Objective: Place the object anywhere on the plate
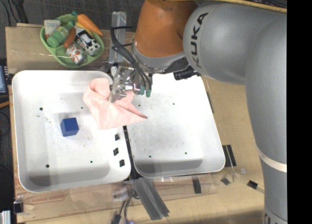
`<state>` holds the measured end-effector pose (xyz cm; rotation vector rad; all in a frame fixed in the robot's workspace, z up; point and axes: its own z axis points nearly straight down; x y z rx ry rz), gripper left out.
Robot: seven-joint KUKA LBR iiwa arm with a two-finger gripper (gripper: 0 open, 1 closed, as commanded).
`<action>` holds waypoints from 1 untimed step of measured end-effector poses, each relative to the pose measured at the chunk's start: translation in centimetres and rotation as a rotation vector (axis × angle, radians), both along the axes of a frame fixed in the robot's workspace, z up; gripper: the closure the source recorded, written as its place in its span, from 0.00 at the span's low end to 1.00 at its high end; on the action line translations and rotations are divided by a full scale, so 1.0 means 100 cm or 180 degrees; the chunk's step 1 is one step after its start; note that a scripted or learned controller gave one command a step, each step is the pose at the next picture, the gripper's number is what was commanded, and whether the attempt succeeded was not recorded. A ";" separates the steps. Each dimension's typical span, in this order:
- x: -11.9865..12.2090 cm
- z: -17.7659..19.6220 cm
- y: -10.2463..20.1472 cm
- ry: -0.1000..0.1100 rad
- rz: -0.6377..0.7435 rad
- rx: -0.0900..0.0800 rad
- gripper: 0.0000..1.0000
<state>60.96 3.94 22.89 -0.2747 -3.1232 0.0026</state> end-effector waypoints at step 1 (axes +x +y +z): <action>-0.012 -0.001 0.049 0.0005 0.0562 0.0002 1.00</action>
